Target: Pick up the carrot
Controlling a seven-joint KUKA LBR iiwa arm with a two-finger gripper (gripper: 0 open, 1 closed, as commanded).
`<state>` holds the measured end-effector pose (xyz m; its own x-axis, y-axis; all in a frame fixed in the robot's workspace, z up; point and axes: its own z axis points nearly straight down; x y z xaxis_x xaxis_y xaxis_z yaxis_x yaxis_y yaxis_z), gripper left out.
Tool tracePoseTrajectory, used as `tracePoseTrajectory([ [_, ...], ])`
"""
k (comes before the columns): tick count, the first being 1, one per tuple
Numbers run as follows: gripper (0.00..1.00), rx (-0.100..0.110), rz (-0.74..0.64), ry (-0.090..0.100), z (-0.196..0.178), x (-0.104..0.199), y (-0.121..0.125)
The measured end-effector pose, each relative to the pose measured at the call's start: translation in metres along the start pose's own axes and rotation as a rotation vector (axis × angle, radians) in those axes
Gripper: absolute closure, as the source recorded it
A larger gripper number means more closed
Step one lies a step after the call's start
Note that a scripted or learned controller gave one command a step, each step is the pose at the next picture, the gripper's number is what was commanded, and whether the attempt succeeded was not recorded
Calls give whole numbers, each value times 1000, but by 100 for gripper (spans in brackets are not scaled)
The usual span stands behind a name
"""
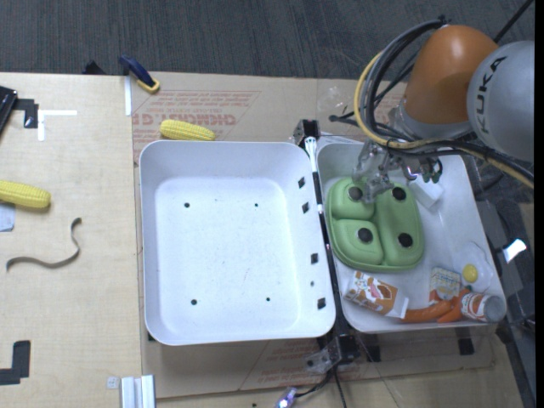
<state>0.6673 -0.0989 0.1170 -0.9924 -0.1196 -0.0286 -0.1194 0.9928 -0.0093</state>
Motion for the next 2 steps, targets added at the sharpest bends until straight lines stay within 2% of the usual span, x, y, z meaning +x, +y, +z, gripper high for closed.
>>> tracePoseTrajectory([
  [1, 100, -4, -298, -17, 3, -3, -17],
  [2, 0, -3, -298, 4, 15, 4, -20],
])
